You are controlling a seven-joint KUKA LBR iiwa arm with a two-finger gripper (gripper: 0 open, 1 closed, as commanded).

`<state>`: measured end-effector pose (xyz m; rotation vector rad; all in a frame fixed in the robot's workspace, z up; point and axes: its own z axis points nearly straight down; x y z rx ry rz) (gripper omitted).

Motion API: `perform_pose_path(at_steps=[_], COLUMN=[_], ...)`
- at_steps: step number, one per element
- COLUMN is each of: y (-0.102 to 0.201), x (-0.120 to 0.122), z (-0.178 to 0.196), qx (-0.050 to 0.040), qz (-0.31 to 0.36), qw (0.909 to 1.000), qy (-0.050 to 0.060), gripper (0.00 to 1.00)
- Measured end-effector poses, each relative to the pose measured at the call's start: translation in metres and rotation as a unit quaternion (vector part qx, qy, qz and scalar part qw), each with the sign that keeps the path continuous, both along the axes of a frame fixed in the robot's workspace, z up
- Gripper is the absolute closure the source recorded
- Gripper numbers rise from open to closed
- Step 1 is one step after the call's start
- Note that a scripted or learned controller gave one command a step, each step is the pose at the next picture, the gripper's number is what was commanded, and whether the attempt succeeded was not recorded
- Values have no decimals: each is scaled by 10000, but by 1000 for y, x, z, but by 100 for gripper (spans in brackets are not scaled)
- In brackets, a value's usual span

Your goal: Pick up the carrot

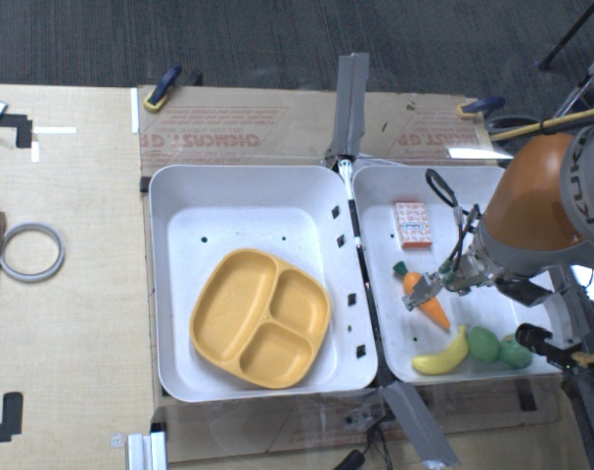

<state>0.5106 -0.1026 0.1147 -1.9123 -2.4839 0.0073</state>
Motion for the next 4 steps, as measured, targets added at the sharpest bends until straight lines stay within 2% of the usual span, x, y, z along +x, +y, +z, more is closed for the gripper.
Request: perform_pose_path(at_steps=[1,2,3,4], y=[-1,-1,-2,-2], x=[1,1,1,1], z=[6,6,12,12], qx=[-1,-1,-3,-1], qz=[-18,-15,-33,-28], qw=[10000,10000,10000,10000], qy=[14,15,30,31], gripper=[100,0,100,0])
